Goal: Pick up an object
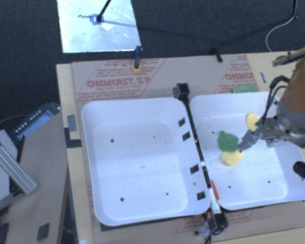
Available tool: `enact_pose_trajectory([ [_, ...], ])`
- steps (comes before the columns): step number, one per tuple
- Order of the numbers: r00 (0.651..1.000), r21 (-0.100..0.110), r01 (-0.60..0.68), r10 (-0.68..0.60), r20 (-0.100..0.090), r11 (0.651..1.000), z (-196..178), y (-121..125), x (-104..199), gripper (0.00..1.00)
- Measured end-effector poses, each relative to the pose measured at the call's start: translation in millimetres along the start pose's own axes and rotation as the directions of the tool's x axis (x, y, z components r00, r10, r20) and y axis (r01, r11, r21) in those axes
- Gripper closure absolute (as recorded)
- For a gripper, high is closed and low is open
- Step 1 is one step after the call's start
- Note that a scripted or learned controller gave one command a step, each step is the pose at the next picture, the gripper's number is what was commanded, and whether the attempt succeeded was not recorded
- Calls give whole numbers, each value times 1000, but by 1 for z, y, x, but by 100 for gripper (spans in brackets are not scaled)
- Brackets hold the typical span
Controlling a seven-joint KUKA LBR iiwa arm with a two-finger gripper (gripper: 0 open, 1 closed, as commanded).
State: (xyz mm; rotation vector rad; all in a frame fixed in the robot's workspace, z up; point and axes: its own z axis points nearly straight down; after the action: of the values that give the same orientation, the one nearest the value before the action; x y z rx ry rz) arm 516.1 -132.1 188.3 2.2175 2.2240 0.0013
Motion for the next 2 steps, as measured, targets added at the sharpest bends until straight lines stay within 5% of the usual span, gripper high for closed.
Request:
enact_pose_trajectory([
  [1,1000,2,6,-6,-2,1000,103,37,45,0],
  [2,1000,-7,-3,3,4,1000,103,92,-18,0],
])
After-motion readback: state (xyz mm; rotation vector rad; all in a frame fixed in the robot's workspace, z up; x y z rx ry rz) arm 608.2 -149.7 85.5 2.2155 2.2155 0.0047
